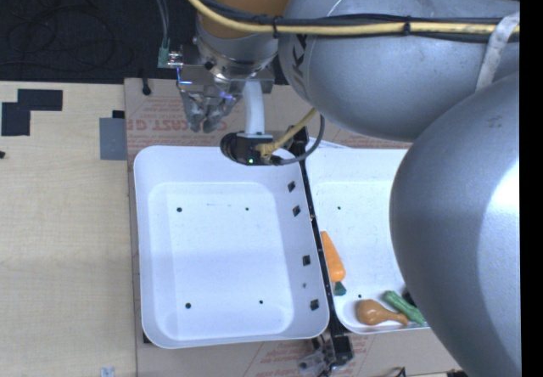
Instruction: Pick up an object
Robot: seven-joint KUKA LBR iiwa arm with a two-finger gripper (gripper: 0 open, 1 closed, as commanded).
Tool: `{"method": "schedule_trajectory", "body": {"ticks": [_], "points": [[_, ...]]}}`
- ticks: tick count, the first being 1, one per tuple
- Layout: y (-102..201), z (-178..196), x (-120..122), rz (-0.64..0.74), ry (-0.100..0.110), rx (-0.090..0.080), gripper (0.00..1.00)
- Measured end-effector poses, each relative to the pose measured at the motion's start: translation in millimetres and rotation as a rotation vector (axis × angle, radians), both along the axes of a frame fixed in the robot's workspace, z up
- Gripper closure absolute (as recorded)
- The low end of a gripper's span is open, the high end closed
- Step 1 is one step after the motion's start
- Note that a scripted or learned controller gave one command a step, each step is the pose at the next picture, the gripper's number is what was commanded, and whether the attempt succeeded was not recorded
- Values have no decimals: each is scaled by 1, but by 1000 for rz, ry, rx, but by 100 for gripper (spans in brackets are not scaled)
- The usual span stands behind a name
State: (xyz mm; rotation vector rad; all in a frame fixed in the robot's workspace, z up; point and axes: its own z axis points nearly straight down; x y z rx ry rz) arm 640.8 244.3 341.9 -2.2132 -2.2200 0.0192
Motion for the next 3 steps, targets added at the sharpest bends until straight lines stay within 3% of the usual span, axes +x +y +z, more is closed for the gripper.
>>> {"method": "schedule_trajectory", "body": {"ticks": [1, 2, 3], "points": [[-1, -113, 1, -3, 1, -2, 100], [-1, 73, 0, -1, -29, 9, 100], [0, 72, 3, 2, -11, 2, 100]]}}
